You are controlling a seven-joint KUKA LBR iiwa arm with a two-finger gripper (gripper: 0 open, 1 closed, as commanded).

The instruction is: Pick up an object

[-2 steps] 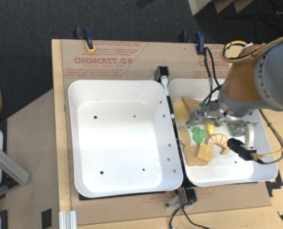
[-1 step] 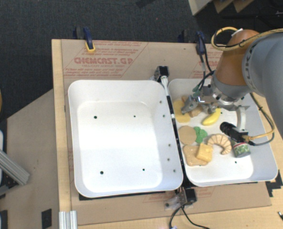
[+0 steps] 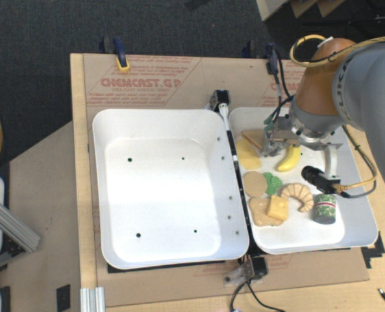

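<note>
One gripper (image 3: 272,147) low in right bin (image 3: 356,234), just beside banana (image 3: 288,160). Whether it grips anything: cannot tell.

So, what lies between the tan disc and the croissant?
A small green leafy piece lies between the tan disc and the croissant, close to both. The camera view shows this.

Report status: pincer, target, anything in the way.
Pincer down in right bin, beside banana. No hold confirmed. Croissant, cheese wedge and can crowded just below.
</note>
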